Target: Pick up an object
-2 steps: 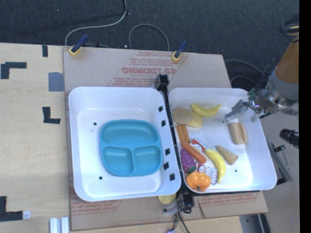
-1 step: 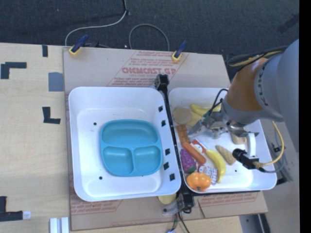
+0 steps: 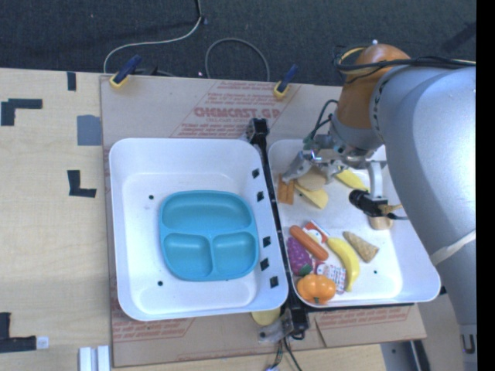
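Wood bench w/ cardboard, dark carpet behind; fingers' state unclear.

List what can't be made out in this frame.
- Gripper in the camera view: too small and cluttered to read; a hold on anything can't be confirmed.
- Right bin, far corner: covered by the arm.
- Pale food pieces under the gripper: too small to identify.

Pale wooden counter bearing a brown board — on the board, two white bins: left bin, right bin touching it.
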`<act>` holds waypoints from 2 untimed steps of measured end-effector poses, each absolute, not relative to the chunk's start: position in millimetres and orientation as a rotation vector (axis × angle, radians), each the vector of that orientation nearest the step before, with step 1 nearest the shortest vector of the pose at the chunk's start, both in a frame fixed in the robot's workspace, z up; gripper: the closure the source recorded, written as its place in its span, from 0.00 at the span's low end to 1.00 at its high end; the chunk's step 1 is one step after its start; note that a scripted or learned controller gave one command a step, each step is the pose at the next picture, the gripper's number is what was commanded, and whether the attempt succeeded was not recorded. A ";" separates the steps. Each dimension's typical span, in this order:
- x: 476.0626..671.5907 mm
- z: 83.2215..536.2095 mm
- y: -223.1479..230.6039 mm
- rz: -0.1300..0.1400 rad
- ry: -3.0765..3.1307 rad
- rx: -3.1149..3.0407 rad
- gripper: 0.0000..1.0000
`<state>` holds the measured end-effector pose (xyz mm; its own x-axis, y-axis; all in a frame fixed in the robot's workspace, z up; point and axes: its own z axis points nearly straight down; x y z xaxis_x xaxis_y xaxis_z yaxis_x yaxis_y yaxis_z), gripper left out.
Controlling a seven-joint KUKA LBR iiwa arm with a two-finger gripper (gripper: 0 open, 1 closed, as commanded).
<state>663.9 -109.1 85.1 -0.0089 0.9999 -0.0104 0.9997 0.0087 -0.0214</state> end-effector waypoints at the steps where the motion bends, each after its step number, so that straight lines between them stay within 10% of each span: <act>1: 654.8 87.7 -106.2 0.019 -2.225 -2.234 0.00; 2: 656.0 87.5 -106.8 0.021 -2.224 -2.229 0.00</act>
